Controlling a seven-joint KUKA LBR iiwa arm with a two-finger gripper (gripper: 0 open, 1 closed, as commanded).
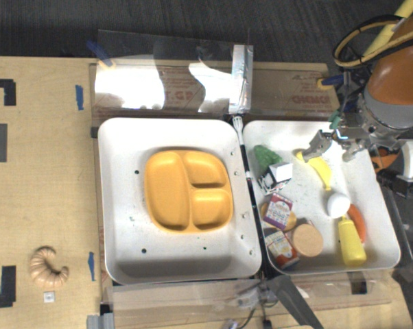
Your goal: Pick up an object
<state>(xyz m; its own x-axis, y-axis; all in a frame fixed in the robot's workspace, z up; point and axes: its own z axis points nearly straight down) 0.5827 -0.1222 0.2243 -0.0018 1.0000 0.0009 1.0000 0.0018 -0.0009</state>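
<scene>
Gripper point(335, 141) sits over the right bin point(388, 214), back end, fingers spread wide, nothing between them. Banana point(319, 171) lies just below and between the tips, nearest target. White ball point(337, 203) touches its near end, green thing point(265, 157) to the left. Best bet: drop straight down, straddle the banana across its width, close before lifting. Left bin point(117, 204) has the yellow tray point(188, 188).

Robot lab: taped bench point(42, 184), bins point(117, 142)
</scene>
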